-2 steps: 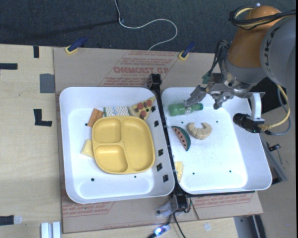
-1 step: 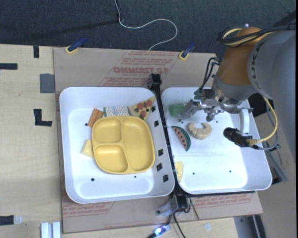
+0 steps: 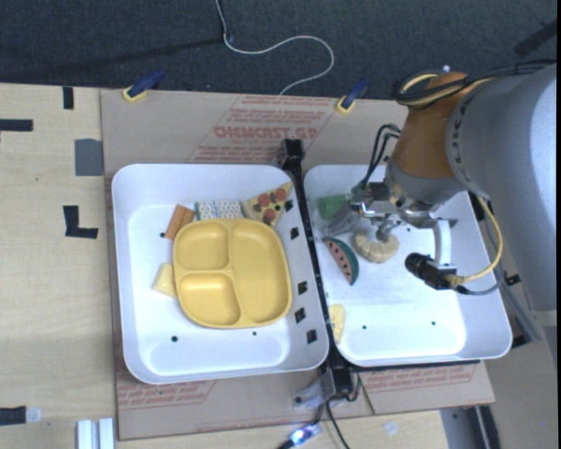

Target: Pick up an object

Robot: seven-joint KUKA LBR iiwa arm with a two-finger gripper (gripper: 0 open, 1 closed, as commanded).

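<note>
My gripper (image 3: 379,235) hangs over the right bin (image 3: 421,335), low above a beige lumpy toy (image 3: 375,247) that lies under its tip. Just left of it lies a watermelon slice (image 3: 342,259), and a green item (image 3: 333,206) sits toward the bin's back left. The wrist body covers the fingertips, and I see nothing held between them.
The left bin (image 3: 140,251) holds a yellow divided plate (image 3: 232,273), with a pizza slice (image 3: 269,203), an orange stick (image 3: 179,221), a speckled piece (image 3: 219,210) and a yellow wedge (image 3: 163,279) around it. A small yellow piece (image 3: 337,322) lies at the right bin's front left corner.
</note>
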